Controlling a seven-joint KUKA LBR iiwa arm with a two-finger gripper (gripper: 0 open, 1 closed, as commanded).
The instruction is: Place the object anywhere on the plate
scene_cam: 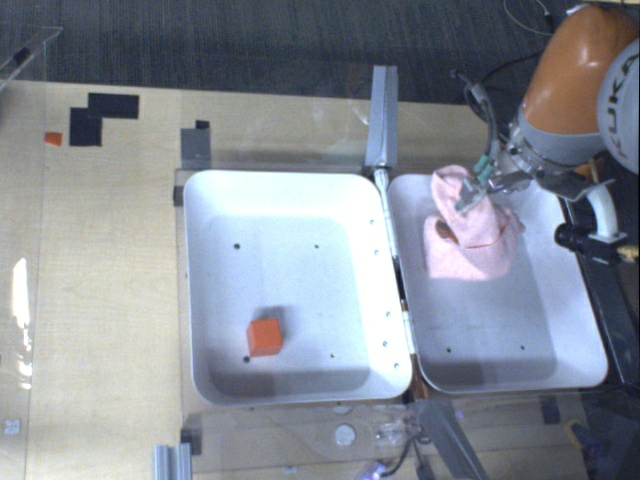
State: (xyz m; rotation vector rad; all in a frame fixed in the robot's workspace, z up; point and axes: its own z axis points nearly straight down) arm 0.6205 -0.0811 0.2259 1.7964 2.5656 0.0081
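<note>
You have an orange block (265, 337) at the left bin's (215, 268) lower left. In the right bin (570, 308), upper middle, the jaws (478, 193) pinch the pink cloth (465, 238); lift slowly so it doesn't slip.

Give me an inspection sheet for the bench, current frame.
Surface: wooden bench bearing two white bins, left bin and right bin, side by side.
Job's things: orange block in the left bin, near its front; pink cloth bunched in the right bin's back half. No plate seen.
Clutter: black patches and a small orange mark on the bench, far left.
Grippers: gripper at the cloth's top edge; finger state unclear.
Cables: thin cable looping behind the arm.
Surroundings: dark floor beyond the bench.
</note>
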